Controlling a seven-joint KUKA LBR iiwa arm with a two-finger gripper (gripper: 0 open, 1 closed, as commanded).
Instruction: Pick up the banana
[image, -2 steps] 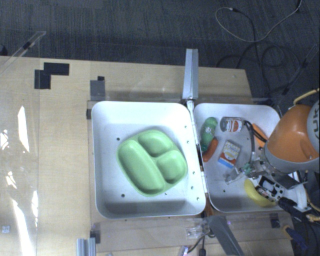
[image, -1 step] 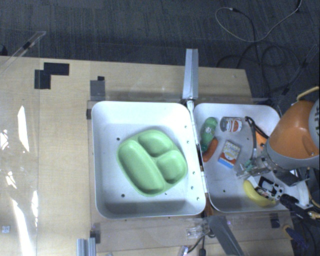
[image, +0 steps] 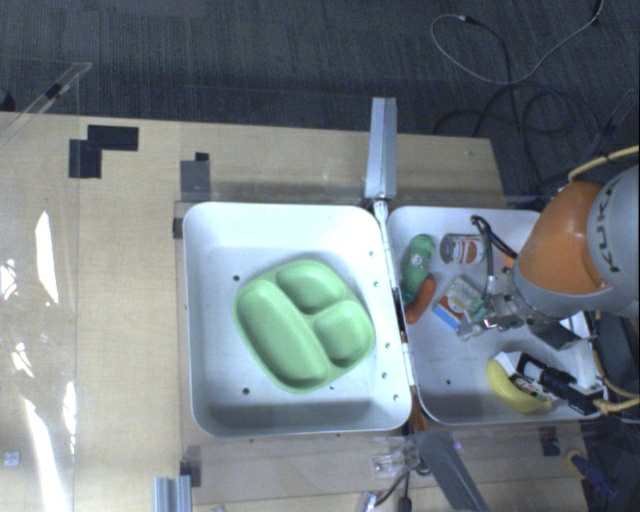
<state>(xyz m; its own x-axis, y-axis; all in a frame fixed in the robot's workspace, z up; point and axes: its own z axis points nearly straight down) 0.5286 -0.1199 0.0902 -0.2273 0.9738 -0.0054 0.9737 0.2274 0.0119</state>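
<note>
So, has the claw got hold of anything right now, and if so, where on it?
Cannot be told. The claw sits low in the right bin, over a clear wrapper. The banana lies apart from it, near the bin's front edge.

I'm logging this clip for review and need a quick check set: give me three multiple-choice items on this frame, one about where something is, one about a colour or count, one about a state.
1. Where does the banana lie?
A. In the right bin, near its front edge
B. On the green tray
C. On the bench outside the bins

2. How many compartments does the green divided tray have?
A. Two
B. Three
C. Five

3. How does the banana stand to the gripper?
A. Lifted clear of the bin
B. Clamped against the tray
C. Lying on the bin floor, apart from it

Answers:
1 A: it rests low in the right bin.
2 B: one long section and two smaller ones.
3 C: the gripper sits above a packet, with bare floor between it and the fruit.
</note>
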